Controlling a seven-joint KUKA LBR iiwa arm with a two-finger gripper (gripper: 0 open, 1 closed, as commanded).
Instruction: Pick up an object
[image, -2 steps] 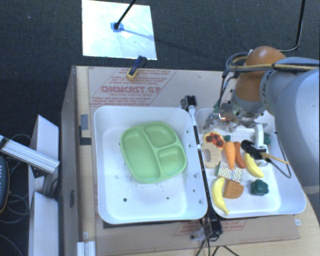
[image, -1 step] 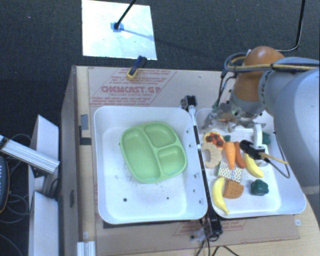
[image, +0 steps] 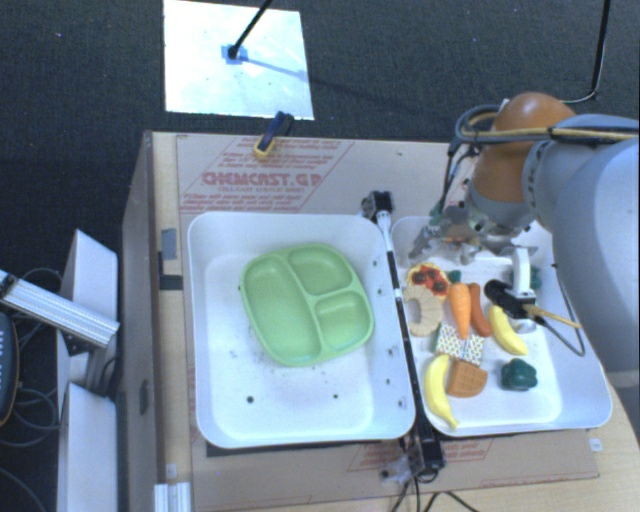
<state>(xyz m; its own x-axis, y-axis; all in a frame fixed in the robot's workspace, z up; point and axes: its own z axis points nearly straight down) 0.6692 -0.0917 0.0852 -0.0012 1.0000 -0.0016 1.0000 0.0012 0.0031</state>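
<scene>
One hand (image: 462, 236) | over right bin (image: 590, 400) | opening unreadable | nothing visibly held

One fixed camera looks down from above at a slant, taking in the whole bench (image: 300, 170) and both white bins: left bin (image: 215, 300), right bin (image: 580, 395). The arm (image: 590, 190) enters from the right.

Dark carpet floor (image: 80, 100) bears a pale square sheet (image: 238, 60).

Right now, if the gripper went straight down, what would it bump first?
Probably the bare white floor at the back of the right bin. The gripper hangs above it, behind the pizza. Depth is unclear.
</scene>
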